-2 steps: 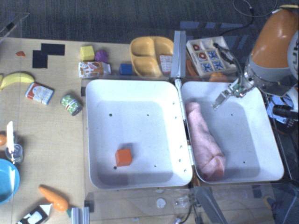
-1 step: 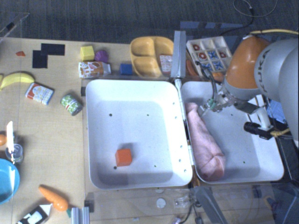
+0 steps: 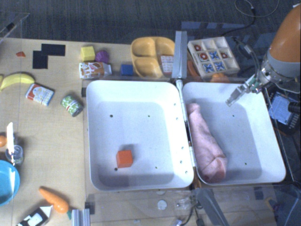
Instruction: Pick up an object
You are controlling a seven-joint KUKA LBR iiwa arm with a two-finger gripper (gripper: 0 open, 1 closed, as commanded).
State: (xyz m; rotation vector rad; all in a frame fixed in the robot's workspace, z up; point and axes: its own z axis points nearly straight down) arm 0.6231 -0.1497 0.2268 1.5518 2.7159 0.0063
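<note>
A small orange-red cube (image 3: pixel 124 158) lies in the left bin (image 3: pixel 141 98), toward its near left part. A long pink soft object (image 3: pixel 205 142) lies along the left wall of the right bin (image 3: pixel 254 140), from its middle to the near edge. My gripper (image 3: pixel 241 92) hangs over the far right part of the right bin, under the grey wrist and orange band (image 3: pixel 287 36). It stands well apart from the pink object, up and to the right of it, with nothing seen in it.
Behind the bins stand a yellow divided dish (image 3: pixel 151 55) and a tic-tac-toe board (image 3: pixel 212 55). On the bench to the left lie a banana (image 3: pixel 16 80), small boxes, a can (image 3: pixel 71 104), a carrot (image 3: pixel 54 199) and a blue bowl (image 3: pixel 7 182).
</note>
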